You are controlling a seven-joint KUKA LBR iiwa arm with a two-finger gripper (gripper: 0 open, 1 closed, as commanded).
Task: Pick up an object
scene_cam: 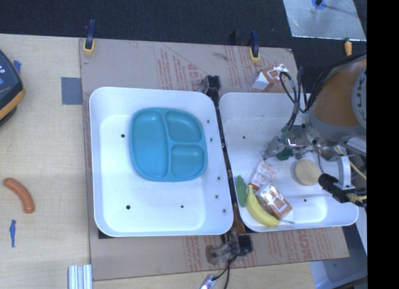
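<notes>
Gripper (pixel 283 149) low in right bin (pixel 249 110) at centre-right of frame, jaw state unclear, positioned near the pickable clutter: banana (pixel 259 210), snack packets (pixel 273 199), round disc (pixel 306 172) lower right; blue tray (pixel 168 143) left.

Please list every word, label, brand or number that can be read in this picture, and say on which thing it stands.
No text here can be read with certainty.
Cardboard sheet under the bins: red printed lettering, too faint and blurred to read.
Snack packet beside the banana: printed wrapper, too small to read.
Second packet: likewise unreadable.
Device at the left edge: no legible marking.
</notes>
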